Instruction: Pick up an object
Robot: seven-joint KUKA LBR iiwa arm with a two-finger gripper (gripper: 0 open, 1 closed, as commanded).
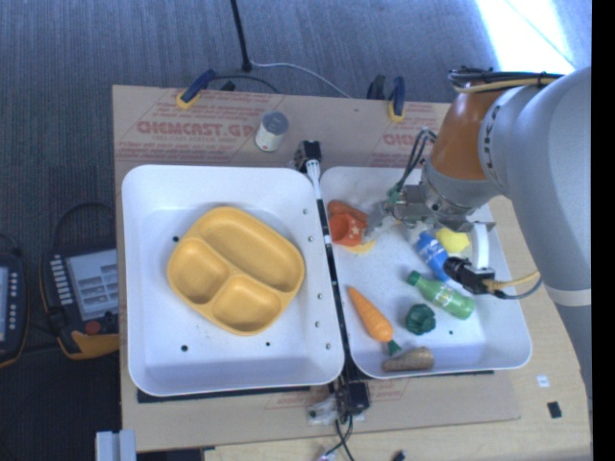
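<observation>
The arm's gripper (423,209) hangs low over the right bin (509,353), near the blue bottle (431,252) and yellow toy (455,241), likely lining up a pick. Its grasp state I cannot tell.
</observation>
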